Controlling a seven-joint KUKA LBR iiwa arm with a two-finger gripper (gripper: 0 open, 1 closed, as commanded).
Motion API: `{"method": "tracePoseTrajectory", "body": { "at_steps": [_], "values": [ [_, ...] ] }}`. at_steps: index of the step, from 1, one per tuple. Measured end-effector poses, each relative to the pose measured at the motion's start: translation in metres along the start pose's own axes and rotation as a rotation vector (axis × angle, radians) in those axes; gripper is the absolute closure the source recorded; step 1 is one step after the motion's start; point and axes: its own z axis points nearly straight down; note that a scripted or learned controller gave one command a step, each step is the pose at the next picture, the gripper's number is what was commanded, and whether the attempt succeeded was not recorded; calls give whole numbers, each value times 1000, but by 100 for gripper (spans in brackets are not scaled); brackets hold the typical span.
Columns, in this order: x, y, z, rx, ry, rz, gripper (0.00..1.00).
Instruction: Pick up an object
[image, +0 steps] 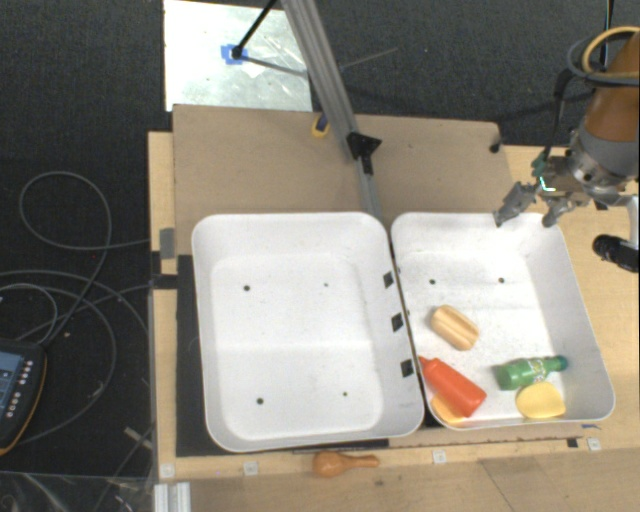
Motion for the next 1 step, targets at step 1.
{"method": "tracePoseTrajectory", "body": {
  "at_steps": [1],
  "values": [
    [0, 1, -3, -4, -3, -3, 0]
  ]
}}
